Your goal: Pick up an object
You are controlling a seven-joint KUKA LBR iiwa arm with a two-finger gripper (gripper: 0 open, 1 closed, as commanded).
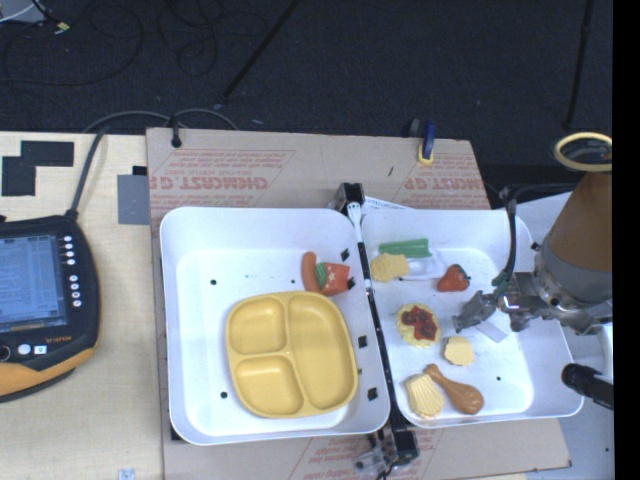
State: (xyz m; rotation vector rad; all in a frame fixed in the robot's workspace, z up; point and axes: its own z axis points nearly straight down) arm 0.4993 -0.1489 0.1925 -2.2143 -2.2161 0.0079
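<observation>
Toy food crowds the right bin (530,393), so a grab could slip.

Camera view: the gripper (478,313) hangs low, fingers a little apart, holding nothing. Just left sit one pizza (418,324) and one round cookie (459,351); it might bump both. Counted: one drumstick (455,389), one strawberry (452,279), one yellow tray (290,353), two bins.

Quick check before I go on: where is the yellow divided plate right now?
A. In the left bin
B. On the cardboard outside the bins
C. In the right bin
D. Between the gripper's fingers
A: the yellow divided plate lies flat on the floor of the left bin, with the gripper over the right bin.
</observation>
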